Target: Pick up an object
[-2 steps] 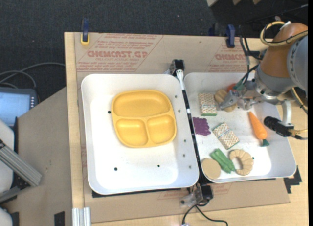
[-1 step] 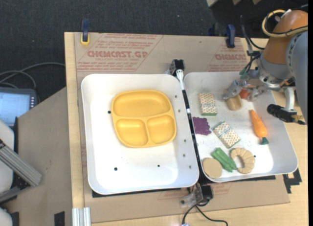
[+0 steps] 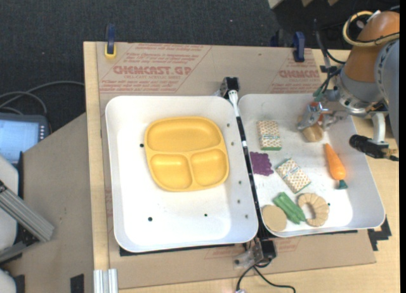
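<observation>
My gripper (image 3: 313, 119) hangs over the far part of the right bin (image 3: 368, 206), reaching in from the right. A small tan object (image 3: 312, 134) lies directly under its tip, touching it or nearly so. An orange carrot (image 3: 334, 162) lies to the right of that. Two patterned cracker blocks (image 3: 269, 134) (image 3: 293, 174) lie in the bin's middle, with a purple piece (image 3: 260, 163) between them on the left. A green piece (image 3: 289, 207), a ring-shaped pastry (image 3: 314, 208) and a round tan biscuit (image 3: 275, 218) lie near the front edge.
The left bin (image 3: 127, 215) holds a yellow divided plate (image 3: 186, 153). A black divider strip (image 3: 243, 152) runs between the two bins. The arm's grey body with its orange band (image 3: 374, 38) stands over the bench's right rear corner. Clamps (image 3: 111, 41) sit on the back edge.
</observation>
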You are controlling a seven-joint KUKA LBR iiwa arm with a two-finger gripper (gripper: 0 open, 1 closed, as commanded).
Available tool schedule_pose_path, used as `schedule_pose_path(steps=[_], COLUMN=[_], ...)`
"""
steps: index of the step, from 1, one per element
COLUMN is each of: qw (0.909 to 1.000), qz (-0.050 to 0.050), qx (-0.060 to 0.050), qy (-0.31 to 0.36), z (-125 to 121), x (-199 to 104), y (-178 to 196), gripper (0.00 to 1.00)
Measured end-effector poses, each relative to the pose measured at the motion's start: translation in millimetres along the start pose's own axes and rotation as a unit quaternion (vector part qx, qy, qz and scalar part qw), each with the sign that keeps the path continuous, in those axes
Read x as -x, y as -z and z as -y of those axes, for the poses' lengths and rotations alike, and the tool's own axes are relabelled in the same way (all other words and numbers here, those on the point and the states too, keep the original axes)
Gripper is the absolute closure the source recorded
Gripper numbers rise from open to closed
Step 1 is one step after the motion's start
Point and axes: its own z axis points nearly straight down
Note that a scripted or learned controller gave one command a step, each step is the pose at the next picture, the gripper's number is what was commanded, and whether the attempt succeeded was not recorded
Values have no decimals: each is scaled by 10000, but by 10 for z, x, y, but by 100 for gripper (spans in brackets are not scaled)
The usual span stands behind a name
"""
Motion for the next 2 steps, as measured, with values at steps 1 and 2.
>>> schedule_pose_path(steps=[1,2], qw=[9998,9998], qz=[25,8], qx=[189,183], qy=[-28,32], z=[1191,1205], x=[261,-398], y=[812,-146], gripper=[100,100])
